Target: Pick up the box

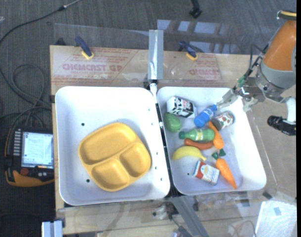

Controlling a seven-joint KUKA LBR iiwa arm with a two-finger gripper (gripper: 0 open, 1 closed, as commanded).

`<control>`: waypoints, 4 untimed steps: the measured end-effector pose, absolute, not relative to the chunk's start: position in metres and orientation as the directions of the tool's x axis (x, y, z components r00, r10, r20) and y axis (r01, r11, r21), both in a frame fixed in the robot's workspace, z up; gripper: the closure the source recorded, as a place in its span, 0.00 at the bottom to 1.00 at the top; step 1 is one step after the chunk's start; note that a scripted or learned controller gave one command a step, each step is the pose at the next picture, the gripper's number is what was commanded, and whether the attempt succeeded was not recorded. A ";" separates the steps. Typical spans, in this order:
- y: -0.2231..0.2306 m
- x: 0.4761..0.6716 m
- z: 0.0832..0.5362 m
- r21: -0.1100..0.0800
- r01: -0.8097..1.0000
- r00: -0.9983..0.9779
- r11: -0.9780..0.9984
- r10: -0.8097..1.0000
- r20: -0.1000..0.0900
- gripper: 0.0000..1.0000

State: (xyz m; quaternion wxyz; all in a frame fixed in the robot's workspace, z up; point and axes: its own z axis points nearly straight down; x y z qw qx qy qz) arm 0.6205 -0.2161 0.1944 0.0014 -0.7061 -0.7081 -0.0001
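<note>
A small red and white box (206,172) lies flat near the front of the right bin (254,154), between a banana (187,153) and a carrot (226,172). A black and white patterned carton (180,106) stands at the bin's back left. My gripper (235,102) hangs over the back right corner of that bin, well behind the red and white box and to the right of the carton. Its fingers (223,101) are spread open with nothing between them.
Packed in the middle of the right bin are a blue bottle (205,115), a can (223,119), a green bottle (197,134), a green round fruit (172,123) and a second carrot (217,138). The left bin (71,132) holds a yellow divided plate (116,155).
</note>
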 end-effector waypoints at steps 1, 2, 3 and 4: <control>-0.151 0.586 0.163 -0.003 0.995 -0.104 0.104 0.995 0.001 0.00; -0.111 0.524 0.099 -0.003 0.964 -0.266 0.266 0.964 0.004 0.00; -0.110 0.524 0.107 -0.003 0.964 -0.266 0.266 0.964 0.008 1.00; -0.055 0.594 0.183 -0.002 0.990 -0.139 0.139 0.990 -0.001 1.00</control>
